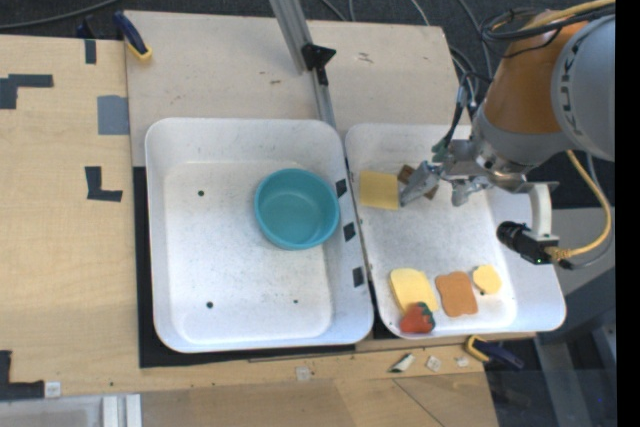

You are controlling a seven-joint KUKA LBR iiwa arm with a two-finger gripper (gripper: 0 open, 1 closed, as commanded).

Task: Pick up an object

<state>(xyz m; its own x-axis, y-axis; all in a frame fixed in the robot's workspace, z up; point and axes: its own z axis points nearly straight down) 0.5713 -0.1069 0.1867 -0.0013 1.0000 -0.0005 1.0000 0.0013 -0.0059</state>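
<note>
Camera view: the gripper (437, 183) is seen low over the right bin (520, 315), its fingers spread apart with nothing held between them, the left fingertip (411, 193) just beside a yellow block (379, 190) lying at the bin's left wall. Near the front edge are gathered a yellow piece (410, 287), a red strawberry (418, 319), an orange slice (456, 294) and a small yellow item (487, 279). A teal bowl (296, 207) is placed in the left bin (190, 245).

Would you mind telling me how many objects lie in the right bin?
5: a yellow block beside the gripper; a yellow piece, strawberry, orange piece and small yellow piece near the front. The arm may hide more.
</note>
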